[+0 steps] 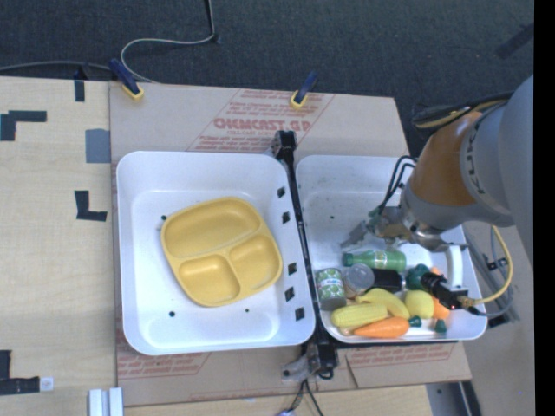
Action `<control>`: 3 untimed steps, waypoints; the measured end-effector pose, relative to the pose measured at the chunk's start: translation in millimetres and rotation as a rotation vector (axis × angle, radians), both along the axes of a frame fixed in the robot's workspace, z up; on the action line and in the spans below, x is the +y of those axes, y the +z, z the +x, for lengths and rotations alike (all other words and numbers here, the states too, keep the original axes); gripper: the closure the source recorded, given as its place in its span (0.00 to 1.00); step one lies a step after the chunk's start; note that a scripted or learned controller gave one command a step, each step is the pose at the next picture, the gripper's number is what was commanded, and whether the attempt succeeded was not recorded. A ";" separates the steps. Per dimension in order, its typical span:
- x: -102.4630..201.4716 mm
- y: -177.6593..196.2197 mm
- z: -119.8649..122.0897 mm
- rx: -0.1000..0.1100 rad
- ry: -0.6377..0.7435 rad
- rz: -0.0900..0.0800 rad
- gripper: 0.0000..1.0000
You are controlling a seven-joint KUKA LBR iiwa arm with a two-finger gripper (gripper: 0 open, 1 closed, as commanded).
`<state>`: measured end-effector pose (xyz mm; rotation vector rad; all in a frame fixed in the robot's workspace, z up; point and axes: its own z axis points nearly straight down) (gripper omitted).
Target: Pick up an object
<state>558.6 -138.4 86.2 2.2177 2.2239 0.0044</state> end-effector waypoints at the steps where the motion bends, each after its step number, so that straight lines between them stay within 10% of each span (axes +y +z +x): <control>1: 16.4 0.4 -35.0 -0.004 -0.003 -0.004 0.00; 2: -70.4 121.0 51.6 0.001 -0.002 -0.004 0.00; 3: -4.7 26.7 1.2 0.007 -0.001 0.001 0.00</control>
